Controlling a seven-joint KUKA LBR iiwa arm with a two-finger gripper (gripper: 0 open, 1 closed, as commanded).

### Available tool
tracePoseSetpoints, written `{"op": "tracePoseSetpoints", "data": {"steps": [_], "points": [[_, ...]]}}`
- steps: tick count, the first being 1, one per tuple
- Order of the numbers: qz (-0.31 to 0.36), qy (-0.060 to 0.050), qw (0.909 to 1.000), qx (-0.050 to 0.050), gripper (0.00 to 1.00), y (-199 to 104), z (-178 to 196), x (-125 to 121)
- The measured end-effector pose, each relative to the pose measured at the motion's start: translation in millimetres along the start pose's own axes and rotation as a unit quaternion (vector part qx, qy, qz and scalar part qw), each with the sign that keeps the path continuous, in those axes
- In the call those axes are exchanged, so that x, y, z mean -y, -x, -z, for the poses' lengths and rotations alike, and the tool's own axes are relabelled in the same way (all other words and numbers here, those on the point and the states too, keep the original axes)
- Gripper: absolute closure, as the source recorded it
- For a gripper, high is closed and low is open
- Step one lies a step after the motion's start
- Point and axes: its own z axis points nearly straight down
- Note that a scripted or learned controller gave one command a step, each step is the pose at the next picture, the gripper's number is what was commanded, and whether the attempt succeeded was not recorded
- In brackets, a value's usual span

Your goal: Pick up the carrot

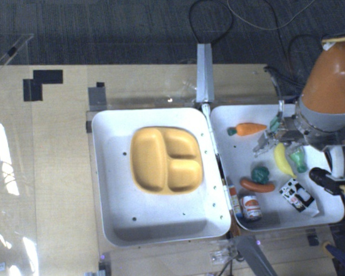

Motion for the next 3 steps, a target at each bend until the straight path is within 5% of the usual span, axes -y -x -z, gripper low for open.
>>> {"op": "tracePoseSetpoints", "data": {"steps": [1,2,3], "points": [[0.058,0.001,0.9983,0.0,0.0,-27,-24,-54],[0.062,0.001,0.9981,0.0,0.0,-11,-117,-68],[0.095,0.004,0.9955,0.002,0.0,47,-125,-80]]}}
